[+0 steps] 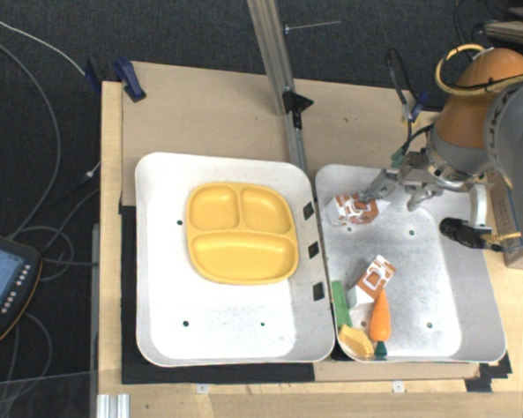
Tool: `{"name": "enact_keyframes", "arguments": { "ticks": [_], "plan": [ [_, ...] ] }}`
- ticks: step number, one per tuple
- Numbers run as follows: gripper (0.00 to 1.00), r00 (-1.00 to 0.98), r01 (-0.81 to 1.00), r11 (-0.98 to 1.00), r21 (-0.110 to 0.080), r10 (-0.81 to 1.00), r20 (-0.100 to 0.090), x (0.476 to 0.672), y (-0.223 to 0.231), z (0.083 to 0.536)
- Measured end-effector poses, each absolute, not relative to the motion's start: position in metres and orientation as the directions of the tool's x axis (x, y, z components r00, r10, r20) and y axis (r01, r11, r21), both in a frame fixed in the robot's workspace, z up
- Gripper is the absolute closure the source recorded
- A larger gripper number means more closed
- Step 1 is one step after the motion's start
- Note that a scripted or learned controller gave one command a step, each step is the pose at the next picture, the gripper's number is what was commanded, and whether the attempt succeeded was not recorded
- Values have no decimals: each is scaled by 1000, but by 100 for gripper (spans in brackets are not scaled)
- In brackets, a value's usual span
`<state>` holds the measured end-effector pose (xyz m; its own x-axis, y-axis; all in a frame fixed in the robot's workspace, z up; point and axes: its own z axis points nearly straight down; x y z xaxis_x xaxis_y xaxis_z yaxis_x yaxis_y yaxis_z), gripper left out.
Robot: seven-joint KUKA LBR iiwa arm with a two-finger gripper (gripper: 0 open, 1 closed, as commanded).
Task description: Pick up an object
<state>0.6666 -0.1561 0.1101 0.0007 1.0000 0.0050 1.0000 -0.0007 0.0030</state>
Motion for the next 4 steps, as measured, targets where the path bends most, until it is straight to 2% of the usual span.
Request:
{"name": "enact_keyframes", "arguments": {
  "ticks": [1,3,4],
  "plan": [
    [100,-2,1000,2,10,1000,1,669,-156,126],
    [100,-2,1000,2,8,1000,-2,674,-161,224],
    [100,-6,1000,6,0,1000,3,665,-110,237]
  ]
}}
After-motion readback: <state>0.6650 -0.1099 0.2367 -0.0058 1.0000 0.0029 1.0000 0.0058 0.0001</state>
